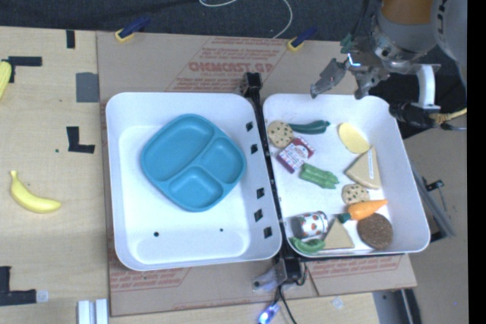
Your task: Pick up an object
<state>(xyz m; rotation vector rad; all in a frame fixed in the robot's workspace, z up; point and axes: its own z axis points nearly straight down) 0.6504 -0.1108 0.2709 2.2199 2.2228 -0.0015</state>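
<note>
My gripper hangs above the far rim of the right bin, open, with nothing between its two spread fingers. Below it in that bin lie a cookie, a dark green pepper, a yellow chip-like piece, a red and white packet and a green pod. Nearer the front are a sandwich wedge, a second cookie, a carrot, a brown patty and a small can.
The left bin holds a blue divided plate. A yellow banana lies on the bench at the far left. A white cable loops behind the bins.
</note>
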